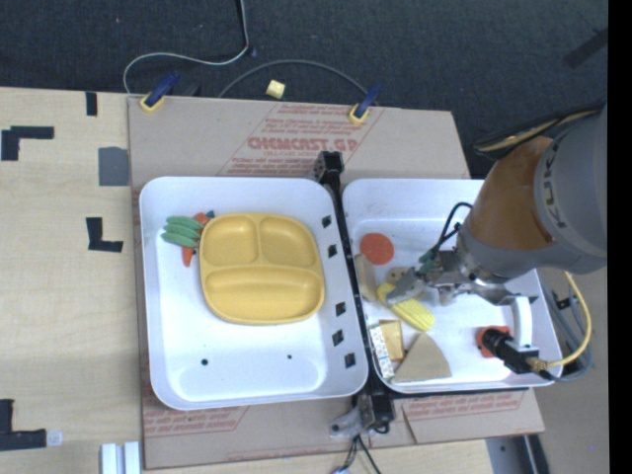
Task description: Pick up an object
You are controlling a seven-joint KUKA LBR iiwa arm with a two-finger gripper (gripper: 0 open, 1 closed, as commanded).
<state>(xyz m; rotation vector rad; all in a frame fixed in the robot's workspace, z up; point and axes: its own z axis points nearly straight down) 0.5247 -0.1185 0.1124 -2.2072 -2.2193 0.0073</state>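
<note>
White bins sit side by side; the left bin carries a yellow divided plate. Over the right bin the arm lowers its gripper among crowded toys. Its grip cannot be told. It could graze the corn piece just beside it, or snag the orange disc.

A wooden bench bears a cardboard sheet under two white bins.
</note>
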